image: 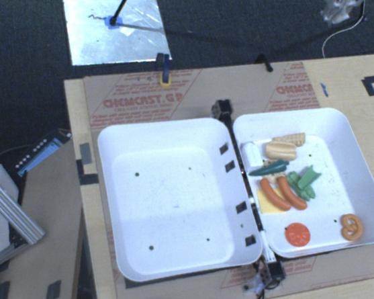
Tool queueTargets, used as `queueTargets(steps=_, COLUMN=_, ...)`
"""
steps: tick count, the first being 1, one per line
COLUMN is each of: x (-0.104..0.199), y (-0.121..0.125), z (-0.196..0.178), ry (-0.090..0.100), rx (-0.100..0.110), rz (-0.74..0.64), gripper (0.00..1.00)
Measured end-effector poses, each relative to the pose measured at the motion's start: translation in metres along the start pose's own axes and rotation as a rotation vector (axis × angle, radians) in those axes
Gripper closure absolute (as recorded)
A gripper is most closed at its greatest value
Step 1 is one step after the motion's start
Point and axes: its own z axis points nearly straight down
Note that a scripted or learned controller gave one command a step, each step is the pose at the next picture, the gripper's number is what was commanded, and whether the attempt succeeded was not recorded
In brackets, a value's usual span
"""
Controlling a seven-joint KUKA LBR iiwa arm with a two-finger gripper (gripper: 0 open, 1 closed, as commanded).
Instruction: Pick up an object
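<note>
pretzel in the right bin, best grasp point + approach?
Judgement only: the pretzel lies flat near the right bin's front right corner, apart from the other food. Come straight down from above and pinch across its outer loop. Keep the fingers off the nearby wall; its side toward the red tomato has room.

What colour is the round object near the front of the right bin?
Red tomato, in the camera view.

dark carpet floor [16,78] all around, shiny metal sheet [116,25] at 12 o'clock, tan wooden bench [340,72] with cardboard [147,96] on top
</note>
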Motion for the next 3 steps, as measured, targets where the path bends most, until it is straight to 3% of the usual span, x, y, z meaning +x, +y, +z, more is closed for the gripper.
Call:
queueTargets(steps=1, x=-0.079, y=0.000, z=-0.008, ry=-0.001, rx=-0.003, rz=0.001, gripper=1.00)
queueTargets(steps=2, x=-0.134, y=0.000, z=-0.009, ry=-0.001, rx=-0.002, rz=-0.002, gripper=1.00)
queueTargets(steps=3, x=-0.097, y=-0.001, z=0.234, ry=0.006, rx=0.013, rz=-0.010, gripper=1.00)
